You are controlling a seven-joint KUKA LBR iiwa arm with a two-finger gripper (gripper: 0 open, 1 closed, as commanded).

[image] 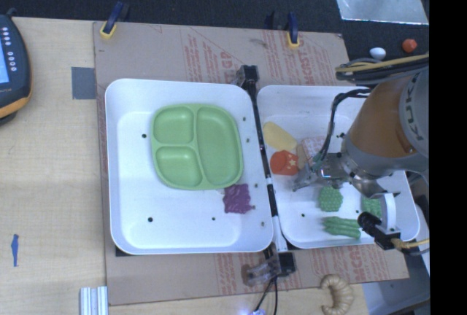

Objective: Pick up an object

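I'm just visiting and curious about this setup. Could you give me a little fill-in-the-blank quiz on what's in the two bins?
1. The green divided plate lies in the ____ bin.
2. The small object just below that plate is ____ in colour.
3. The claw is over the ____ bin.
4. The plate has ____ compartments.

Missing words: left; purple; right; three
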